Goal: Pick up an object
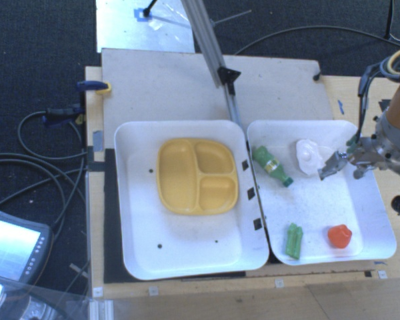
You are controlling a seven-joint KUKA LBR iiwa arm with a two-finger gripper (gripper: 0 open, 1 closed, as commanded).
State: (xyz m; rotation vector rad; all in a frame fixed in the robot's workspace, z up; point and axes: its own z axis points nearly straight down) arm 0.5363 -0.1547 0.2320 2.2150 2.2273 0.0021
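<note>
On the left, a shallow white bin point(130, 245) holding a yellow divided plate point(198, 176). Across the divider, in the right bin point(380, 239): a green bottle point(272, 165) at far left, a green block point(293, 240) near the front edge, a crumpled white wad point(311, 155) farther back, a red lump point(340, 236) at near right. Beside the wad, just right of it, the pincer point(335, 165), spread or pressed together impossible to tell. Probably soft, light, yielding; best pinched across its bunched middle.
</note>
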